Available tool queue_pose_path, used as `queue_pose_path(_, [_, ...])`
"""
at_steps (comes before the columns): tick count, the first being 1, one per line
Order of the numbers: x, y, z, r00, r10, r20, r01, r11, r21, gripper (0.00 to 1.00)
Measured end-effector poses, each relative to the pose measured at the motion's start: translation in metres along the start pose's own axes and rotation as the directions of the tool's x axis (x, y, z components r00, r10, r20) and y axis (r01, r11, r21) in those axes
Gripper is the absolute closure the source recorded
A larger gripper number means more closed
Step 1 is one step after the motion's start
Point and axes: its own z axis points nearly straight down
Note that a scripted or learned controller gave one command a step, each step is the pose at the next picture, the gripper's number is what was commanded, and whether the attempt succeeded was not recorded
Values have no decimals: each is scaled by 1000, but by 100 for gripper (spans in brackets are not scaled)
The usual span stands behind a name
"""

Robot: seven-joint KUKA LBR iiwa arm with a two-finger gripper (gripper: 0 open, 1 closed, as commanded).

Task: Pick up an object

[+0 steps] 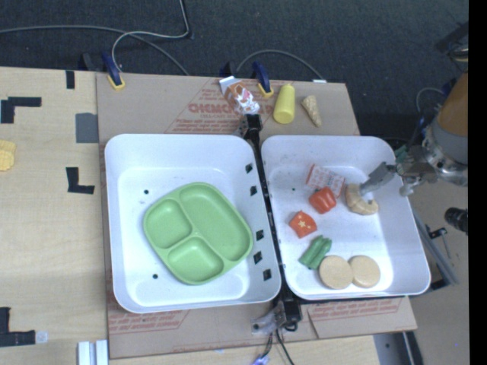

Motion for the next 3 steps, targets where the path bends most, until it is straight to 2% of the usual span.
queue_pose_path(1, [36,53,37,1000,0,-1,0,1000,0,0])
queue_pose_path(2, [78,41,126,1000,-1,0,1,1000,-2,0])
queue_pose_path(3, [78,42,115,1000,-1,3,1,1000,-7,100])
